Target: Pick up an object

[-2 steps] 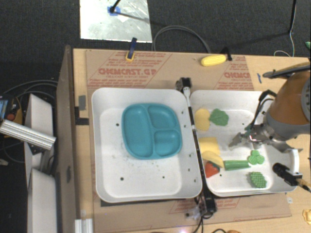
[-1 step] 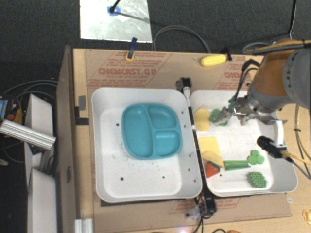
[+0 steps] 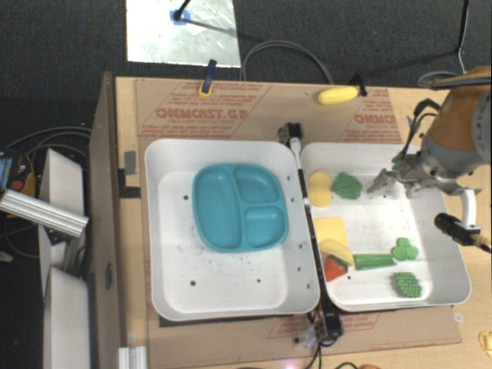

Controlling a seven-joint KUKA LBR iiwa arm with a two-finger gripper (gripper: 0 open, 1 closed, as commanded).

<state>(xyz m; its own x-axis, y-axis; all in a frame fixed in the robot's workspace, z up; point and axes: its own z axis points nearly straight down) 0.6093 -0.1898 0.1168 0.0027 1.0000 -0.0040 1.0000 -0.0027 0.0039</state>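
The right bin (image 3: 442, 229) holds several toy foods. A yellow round piece (image 3: 319, 189) and a green leafy piece (image 3: 347, 185) lie at its far left. A yellow block (image 3: 330, 229), a red and yellow piece (image 3: 335, 266) and a green cucumber (image 3: 374, 260) sit lower down. A small broccoli (image 3: 405, 249) and a bumpy green piece (image 3: 407, 284) lie near the front right. My gripper (image 3: 398, 183) hangs over the bin's far right part, just right of the leafy piece. It is open, with nothing between its fingers.
The left bin (image 3: 165, 229) bears a blue divided plate (image 3: 238, 206). A yellow item (image 3: 337, 94) lies on the cardboard behind the bins. The arm's grey body and orange band (image 3: 461, 129) fill the far right. A black part (image 3: 453, 227) sticks out over the right bin's edge.
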